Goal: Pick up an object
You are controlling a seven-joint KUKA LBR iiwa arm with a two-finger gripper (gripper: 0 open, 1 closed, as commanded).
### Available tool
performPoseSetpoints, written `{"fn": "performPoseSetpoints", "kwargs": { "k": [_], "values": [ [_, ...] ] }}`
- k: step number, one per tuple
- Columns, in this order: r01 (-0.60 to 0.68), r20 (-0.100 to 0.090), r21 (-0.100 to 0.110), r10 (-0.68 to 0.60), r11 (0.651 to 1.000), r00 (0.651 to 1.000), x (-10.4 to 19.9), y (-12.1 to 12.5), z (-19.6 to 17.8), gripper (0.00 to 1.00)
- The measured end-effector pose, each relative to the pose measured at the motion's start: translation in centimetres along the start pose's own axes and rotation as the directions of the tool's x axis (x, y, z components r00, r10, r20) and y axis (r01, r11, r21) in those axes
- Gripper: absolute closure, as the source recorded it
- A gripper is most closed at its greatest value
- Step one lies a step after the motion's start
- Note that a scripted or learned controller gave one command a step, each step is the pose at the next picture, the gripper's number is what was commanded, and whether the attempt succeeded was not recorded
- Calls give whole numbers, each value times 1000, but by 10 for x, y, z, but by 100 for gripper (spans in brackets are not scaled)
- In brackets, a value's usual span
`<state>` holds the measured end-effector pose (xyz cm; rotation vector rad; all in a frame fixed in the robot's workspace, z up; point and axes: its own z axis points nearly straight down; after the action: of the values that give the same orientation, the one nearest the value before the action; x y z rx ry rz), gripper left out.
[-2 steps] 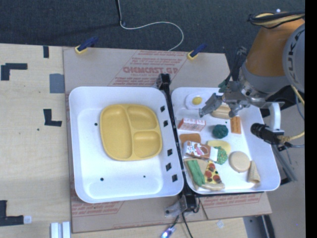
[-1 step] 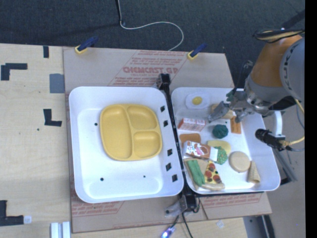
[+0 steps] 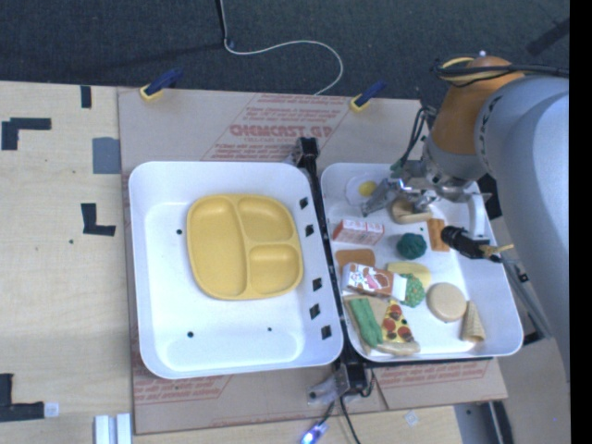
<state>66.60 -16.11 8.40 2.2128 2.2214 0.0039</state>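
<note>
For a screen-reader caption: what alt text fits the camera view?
A grey robot arm reaches from the right, its gripper low over the right bin of toy food. The left bin holds a yellow divided plate.

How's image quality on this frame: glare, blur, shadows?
Camera view: even, soft lighting, with faint shadows under the yellow tray and toy food. The left bin is bright white but not blown out. The arm looms large and slightly soft at right; the tool and small items are low-detail.

Yellow divided plate [image 3: 245, 246] in left bin [image 3: 157, 340]; toy foods [image 3: 388, 294] in right bin [image 3: 504, 340].
</note>
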Motion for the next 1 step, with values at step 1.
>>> {"fn": "performPoseSetpoints", "kwargs": {
  "k": [1],
  "values": [
    [-3, -2, -1, 3, 1000, 1000, -34, -50, -5, 0]
  ]
}}
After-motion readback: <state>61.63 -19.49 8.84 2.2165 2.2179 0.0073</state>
